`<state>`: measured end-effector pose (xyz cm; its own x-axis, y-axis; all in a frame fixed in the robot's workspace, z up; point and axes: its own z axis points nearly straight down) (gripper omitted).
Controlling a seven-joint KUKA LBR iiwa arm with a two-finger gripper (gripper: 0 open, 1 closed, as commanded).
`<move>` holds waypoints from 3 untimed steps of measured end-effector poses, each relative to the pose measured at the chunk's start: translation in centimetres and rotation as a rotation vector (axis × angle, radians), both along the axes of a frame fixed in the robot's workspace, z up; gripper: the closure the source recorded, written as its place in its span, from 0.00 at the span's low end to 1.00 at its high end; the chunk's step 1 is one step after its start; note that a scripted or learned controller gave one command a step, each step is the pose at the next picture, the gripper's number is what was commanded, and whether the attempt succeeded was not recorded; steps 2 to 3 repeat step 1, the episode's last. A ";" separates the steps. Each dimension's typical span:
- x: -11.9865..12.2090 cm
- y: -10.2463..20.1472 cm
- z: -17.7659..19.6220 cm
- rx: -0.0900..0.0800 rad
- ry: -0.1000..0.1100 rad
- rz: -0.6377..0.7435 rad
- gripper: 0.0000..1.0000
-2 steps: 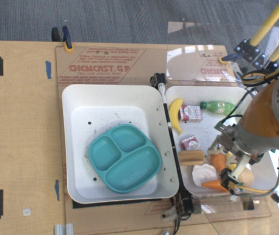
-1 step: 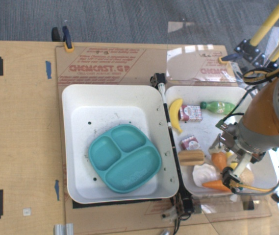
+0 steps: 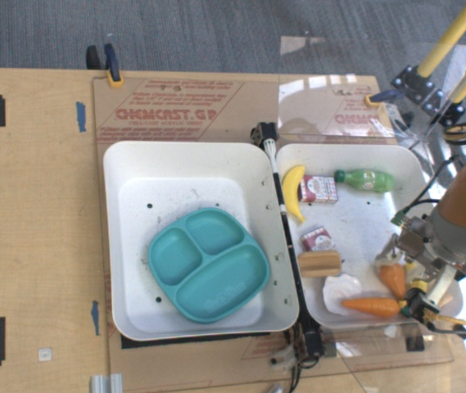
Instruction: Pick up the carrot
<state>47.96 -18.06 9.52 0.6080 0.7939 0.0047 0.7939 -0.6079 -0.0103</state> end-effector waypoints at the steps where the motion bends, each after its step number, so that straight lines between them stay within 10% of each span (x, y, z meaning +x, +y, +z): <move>1: 0.1 -1.4 -0.3 0.010 -0.005 0.451 1.00; 3: 0.1 -1.4 -0.3 0.010 -0.005 0.451 1.00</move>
